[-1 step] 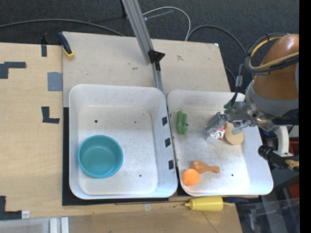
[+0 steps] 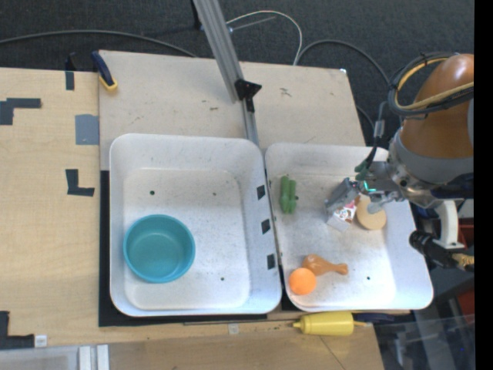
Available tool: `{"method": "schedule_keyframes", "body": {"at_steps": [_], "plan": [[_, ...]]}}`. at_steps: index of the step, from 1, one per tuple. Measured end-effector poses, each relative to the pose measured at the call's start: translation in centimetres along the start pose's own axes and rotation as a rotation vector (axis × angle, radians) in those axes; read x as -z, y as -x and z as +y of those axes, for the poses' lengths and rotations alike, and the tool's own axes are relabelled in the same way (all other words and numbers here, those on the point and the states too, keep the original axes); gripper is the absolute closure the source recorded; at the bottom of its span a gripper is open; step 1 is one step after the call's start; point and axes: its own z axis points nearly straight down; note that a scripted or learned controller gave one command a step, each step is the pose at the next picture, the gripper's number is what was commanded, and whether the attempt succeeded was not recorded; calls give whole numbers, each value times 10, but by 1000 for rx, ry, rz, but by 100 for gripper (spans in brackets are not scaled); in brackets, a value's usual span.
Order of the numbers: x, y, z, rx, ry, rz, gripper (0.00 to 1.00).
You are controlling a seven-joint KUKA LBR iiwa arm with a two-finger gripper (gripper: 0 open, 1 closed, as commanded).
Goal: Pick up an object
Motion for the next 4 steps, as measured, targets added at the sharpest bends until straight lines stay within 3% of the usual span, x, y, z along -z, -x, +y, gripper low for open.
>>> {"method": "schedule_keyframes", "body": {"at_steps": [2,3,4], "plan": [[-115,6,3,-1,-6,0,0],[-162,6,3,-1,1,-2,0],[-151,5,3,0,-1,1,100]]}}
